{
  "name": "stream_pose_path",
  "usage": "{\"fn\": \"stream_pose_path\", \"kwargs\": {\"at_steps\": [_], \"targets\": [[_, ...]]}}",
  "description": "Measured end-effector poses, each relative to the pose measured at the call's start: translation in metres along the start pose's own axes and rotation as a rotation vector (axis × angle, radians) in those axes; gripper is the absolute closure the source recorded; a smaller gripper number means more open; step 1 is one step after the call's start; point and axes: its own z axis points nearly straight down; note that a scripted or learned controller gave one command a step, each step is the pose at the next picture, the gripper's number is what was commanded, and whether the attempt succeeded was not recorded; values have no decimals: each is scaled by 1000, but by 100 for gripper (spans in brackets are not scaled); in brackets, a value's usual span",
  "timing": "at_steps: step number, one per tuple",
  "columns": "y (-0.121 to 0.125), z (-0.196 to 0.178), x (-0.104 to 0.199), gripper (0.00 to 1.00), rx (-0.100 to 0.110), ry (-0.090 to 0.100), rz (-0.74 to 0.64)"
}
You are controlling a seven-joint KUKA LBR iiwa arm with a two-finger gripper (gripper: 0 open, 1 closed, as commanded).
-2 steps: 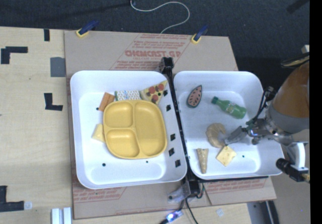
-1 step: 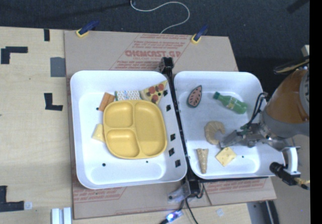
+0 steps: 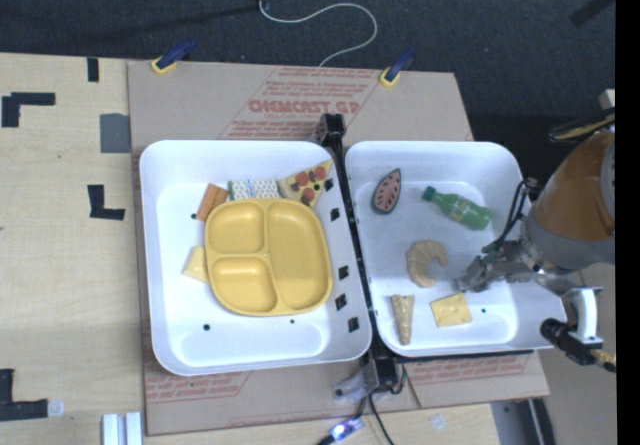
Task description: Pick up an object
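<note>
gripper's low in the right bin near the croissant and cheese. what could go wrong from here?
1. The gripper sits between the croissant and the cheese square, over bare floor: it may close on nothing.
2. The flat cheese square may slip out of the grip.
3. The green bottle lies close behind; the arm could nudge it.

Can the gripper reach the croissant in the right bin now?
Probably yes. The gripper sits low in the right bin, just right of the croissant, with bare bin floor between them.
</note>
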Motion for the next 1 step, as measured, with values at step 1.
{"fn": "stream_pose_path", "kwargs": {"at_steps": [1], "targets": [[10,-56,-3,100,-2,1,0]]}}
